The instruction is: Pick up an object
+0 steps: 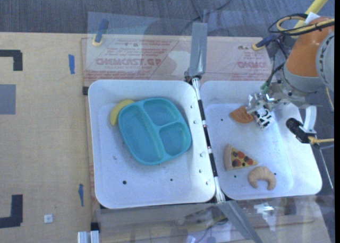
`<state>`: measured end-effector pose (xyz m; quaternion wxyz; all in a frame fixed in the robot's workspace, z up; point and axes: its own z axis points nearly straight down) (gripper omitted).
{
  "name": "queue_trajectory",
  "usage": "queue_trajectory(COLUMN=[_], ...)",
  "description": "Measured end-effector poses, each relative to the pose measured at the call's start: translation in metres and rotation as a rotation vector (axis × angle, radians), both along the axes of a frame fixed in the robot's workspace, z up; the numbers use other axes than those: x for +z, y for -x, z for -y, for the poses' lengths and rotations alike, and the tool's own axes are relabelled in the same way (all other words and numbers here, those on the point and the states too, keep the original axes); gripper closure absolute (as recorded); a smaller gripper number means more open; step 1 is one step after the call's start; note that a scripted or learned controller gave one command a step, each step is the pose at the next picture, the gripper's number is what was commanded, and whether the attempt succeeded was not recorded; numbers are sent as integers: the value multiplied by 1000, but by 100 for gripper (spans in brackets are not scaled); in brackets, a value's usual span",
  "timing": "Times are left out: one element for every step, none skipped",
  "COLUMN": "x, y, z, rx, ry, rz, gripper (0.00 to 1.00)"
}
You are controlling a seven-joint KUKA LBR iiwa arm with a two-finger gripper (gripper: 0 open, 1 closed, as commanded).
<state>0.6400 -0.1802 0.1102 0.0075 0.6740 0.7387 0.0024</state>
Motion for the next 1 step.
queue_trajectory(x=[82], y=[-28], z=[-67], rx=[92], ry=[-4], rz=[-12], gripper=[100])
